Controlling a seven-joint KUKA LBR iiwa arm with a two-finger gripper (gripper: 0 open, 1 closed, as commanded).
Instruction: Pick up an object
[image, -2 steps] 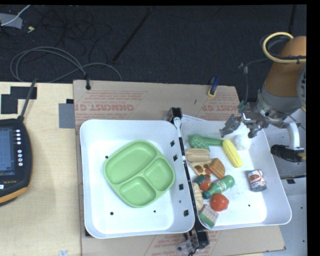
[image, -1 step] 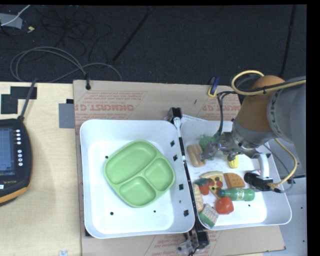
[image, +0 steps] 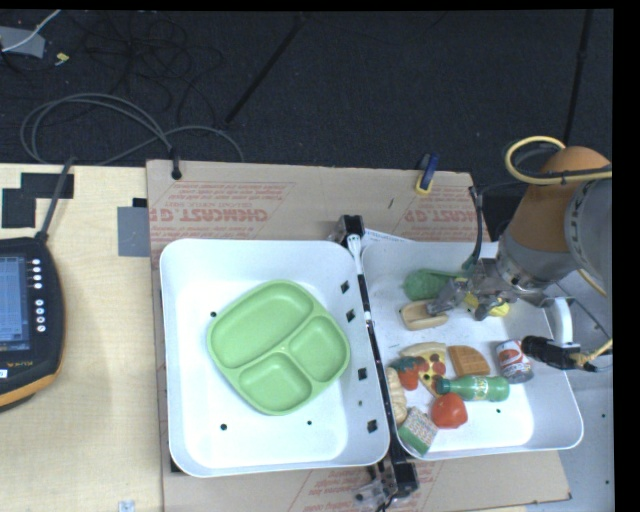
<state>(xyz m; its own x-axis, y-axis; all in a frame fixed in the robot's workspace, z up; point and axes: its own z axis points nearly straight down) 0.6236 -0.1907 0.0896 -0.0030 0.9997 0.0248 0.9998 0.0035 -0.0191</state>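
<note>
The right white bin (image: 540, 425) holds several toy foods. A green leafy piece (image: 425, 283) lies at its back left, with a tan bread-like piece (image: 424, 317) just in front of it. Toward the front lie a pizza slice (image: 426, 357), a brown toast (image: 468, 360), a small can (image: 513, 360), a green bottle (image: 476, 388) on its side and a red tomato (image: 450, 411). My gripper (image: 468, 296) is low over the back of this bin, right beside the green piece and the tan piece. Nothing shows clearly held in it.
The left white bin (image: 190, 420) holds a green divided plate (image: 277, 346). A black divider strip (image: 365, 330) runs between the bins. A teach pendant (image: 20, 320) lies on the bench at the far left. A blue clip (image: 428, 172) stands on the cardboard's back edge.
</note>
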